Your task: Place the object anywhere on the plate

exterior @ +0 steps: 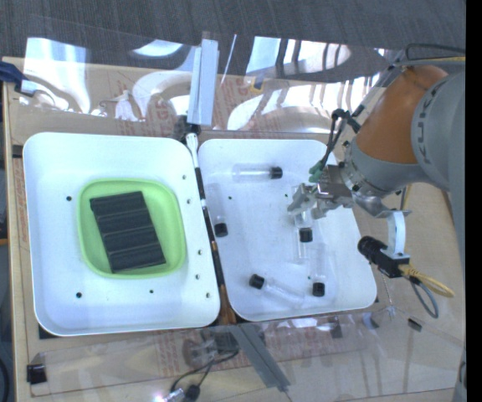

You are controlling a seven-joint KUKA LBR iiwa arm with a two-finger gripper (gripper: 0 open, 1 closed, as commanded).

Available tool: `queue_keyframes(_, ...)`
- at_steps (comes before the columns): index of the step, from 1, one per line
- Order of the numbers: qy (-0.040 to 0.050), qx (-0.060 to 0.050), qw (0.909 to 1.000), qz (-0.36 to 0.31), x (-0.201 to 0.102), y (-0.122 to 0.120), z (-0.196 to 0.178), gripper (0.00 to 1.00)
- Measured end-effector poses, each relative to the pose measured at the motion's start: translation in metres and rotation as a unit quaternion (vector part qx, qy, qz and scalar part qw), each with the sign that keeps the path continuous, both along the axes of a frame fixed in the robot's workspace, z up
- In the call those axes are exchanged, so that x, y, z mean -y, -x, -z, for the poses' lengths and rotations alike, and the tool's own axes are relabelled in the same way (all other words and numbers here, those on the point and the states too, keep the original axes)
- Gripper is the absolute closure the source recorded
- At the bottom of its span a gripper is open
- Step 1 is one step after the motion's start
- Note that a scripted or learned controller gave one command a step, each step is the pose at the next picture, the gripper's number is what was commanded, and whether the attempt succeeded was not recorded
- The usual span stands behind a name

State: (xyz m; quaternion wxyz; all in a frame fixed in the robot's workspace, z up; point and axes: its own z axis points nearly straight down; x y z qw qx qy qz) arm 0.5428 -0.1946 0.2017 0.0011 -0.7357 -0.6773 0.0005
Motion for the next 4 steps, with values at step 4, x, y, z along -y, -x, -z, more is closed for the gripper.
queue_keyframes(4,0.0005,0.001,0.999,-0.045,0.015,-0.028,-0.137,0.0)
